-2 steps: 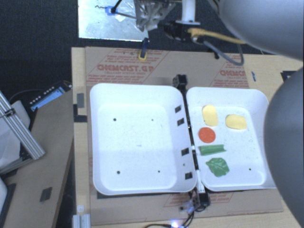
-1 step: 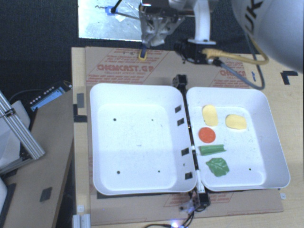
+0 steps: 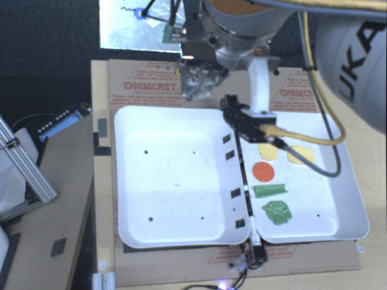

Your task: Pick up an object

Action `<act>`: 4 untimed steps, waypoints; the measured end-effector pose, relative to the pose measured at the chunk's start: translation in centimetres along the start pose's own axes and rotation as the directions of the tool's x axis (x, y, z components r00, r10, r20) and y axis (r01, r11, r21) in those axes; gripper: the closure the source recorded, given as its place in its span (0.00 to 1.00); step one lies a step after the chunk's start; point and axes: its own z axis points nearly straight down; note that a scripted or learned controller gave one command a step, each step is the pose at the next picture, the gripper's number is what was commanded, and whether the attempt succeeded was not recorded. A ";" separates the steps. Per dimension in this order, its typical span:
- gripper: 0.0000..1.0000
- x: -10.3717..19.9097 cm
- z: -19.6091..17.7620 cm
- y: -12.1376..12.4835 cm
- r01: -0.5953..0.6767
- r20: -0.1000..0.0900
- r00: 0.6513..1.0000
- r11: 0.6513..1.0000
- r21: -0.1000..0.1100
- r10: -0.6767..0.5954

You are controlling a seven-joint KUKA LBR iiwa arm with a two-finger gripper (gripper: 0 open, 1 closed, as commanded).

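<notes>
Camera view: gripper [image 3: 198, 84] top centre, grip state unreadable.
Right bin [image 3: 338, 219]: orange disc [image 3: 263, 172], green stick [image 3: 269, 190], green leaf [image 3: 277, 212].

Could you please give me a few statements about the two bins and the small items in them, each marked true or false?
1. The orange disc lies in the right bin. True.
2. The green leaf-shaped piece lies in the left bin. False: it lies in the right bin, near its front edge.
3. The green strip lies between the orange disc and the green leaf-shaped piece. True.
4. The gripper hangs directly above the orange disc. False: it is over the cardboard behind the left bin.
5. Two yellow pieces lie behind the orange disc. True.
</notes>
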 end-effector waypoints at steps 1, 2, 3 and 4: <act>1.00 0.0 2.5 -3.2 -0.002 0.001 1.000 1.000 0.001 0.002; 1.00 0.0 1.2 -3.1 0.004 -0.001 1.000 1.000 -0.005 -0.004; 1.00 0.0 0.2 -3.0 0.009 -0.002 1.000 1.000 -0.006 -0.009; 1.00 0.1 -0.9 -3.0 0.014 -0.003 1.000 1.000 -0.007 -0.014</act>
